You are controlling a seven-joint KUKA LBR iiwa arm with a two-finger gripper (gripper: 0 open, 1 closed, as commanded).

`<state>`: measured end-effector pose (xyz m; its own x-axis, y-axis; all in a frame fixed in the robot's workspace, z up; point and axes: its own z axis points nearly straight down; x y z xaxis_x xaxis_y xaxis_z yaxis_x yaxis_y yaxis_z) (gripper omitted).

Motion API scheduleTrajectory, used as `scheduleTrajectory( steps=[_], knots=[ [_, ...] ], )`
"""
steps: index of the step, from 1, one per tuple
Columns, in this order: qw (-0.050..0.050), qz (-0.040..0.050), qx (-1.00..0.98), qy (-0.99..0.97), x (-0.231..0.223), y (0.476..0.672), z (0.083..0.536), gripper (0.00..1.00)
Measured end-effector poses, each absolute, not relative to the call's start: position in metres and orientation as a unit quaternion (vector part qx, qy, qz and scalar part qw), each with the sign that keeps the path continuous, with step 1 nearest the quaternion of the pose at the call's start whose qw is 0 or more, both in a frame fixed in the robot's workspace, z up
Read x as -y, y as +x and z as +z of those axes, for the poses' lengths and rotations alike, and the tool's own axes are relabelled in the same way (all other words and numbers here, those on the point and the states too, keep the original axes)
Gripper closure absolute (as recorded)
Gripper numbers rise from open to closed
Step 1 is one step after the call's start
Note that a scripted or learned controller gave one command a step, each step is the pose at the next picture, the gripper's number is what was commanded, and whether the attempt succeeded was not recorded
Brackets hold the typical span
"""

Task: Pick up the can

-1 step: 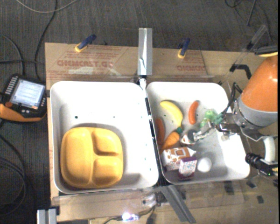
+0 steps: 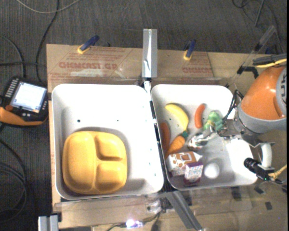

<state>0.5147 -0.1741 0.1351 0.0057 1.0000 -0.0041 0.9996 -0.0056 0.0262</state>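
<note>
Yellow divided tray (image 2: 95,161) in left bin (image 2: 58,129); banana (image 2: 177,116), carrot (image 2: 176,144), milk carton (image 2: 182,161) in right bin (image 2: 231,177).

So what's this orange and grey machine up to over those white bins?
It's a robot arm meant to pick up a can. It reaches from the right into the right-hand bin, and its gripper is down among toy food: a banana, a carrot, small cartons. Nothing is clearly lifted yet. The left bin holds a yellow divided tray.
</note>
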Motion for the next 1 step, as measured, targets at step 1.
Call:
scheduleTrajectory(
  steps=[1],
  knots=[
    [0.017, 0.0118, -0.643, 0.765, 0.1825, 0.5318, 0.1281, 0.00]
  ],
)
